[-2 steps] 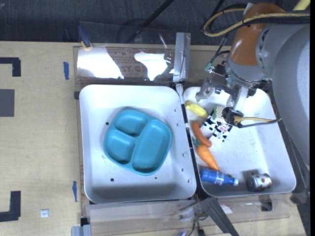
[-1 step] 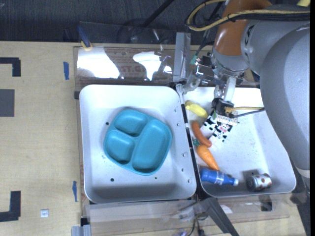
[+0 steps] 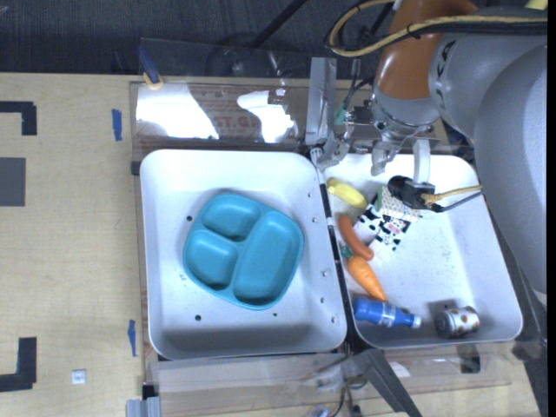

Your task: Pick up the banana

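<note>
Camera view. Judged task not done: saw banana [image 3: 346, 194] lying in right bin [image 3: 499, 259], at its 10 o'clock corner, close to the wall shared with left bin [image 3: 161, 233]. Found gripper [image 3: 401, 160] over right bin's 12 o'clock edge, fingers spread, nothing between them. Placed banana near, at gripper's 8 o'clock, untouched. Reckoned all left to do: shift over, drop, pinch, lift.

Noted upper carrot [image 3: 354, 235] just beside banana at its 6 o'clock, lower carrot [image 3: 365, 274] beyond it, checkered card [image 3: 387, 221] at banana's 4 o'clock. Judged wall and upper carrot likely to cramp finger room. Spotted blue bottle [image 3: 387, 315] and can [image 3: 456, 320] along the 6 o'clock edge, well apart from banana. Saw blue plate [image 3: 243, 248] in left bin, out of the way.
</note>
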### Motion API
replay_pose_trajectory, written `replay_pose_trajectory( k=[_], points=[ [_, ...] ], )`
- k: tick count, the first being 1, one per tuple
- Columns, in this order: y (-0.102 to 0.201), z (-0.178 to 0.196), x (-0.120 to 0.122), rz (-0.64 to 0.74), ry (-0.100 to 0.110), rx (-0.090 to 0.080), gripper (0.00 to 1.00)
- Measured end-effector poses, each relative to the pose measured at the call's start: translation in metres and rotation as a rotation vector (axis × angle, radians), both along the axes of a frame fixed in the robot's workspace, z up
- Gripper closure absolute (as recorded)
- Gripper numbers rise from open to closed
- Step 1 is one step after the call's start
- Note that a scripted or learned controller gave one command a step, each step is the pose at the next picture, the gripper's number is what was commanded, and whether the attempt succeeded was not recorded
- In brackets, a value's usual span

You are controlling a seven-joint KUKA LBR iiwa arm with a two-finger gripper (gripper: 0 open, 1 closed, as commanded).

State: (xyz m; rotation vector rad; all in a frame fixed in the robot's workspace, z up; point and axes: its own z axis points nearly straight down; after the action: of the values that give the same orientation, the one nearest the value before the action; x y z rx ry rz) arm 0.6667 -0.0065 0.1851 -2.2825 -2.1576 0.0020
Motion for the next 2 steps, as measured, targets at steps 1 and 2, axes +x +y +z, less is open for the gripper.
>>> replay_pose_trajectory(
  k=[1,2],
  points=[
    [-0.123,-0.028,-0.008,0.262,-0.001,0.0,0.0],
    [-0.047,0.001,-0.004,0.226,-0.005,0.0,0.0]
  ],
)
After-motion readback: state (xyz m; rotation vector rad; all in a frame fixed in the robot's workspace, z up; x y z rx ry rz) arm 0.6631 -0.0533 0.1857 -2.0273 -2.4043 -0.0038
